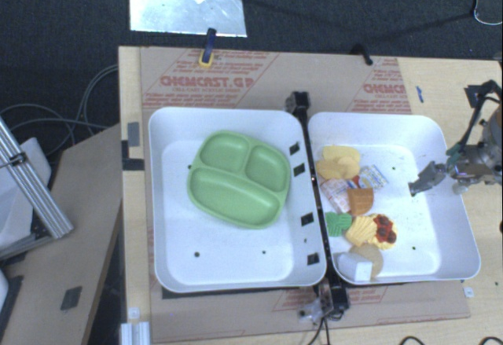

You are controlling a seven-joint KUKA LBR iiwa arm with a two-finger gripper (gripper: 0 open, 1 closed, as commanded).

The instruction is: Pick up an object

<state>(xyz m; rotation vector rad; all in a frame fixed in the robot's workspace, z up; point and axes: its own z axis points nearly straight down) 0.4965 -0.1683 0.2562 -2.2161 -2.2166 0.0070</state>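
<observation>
My gripper (422, 178) hangs near the right bin's (452, 257) right edge; I cannot tell its state. The toy food (355, 206) is piled along that bin's left wall: likely light, hard and slick. I'd take the small brown block (361, 200) across its sides

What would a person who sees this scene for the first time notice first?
The green divided plate lying in the left bin stands out most. Next comes the pile of small toy foods crowded along the left side of the right bin. The end effector hangs at that bin's right side.
</observation>
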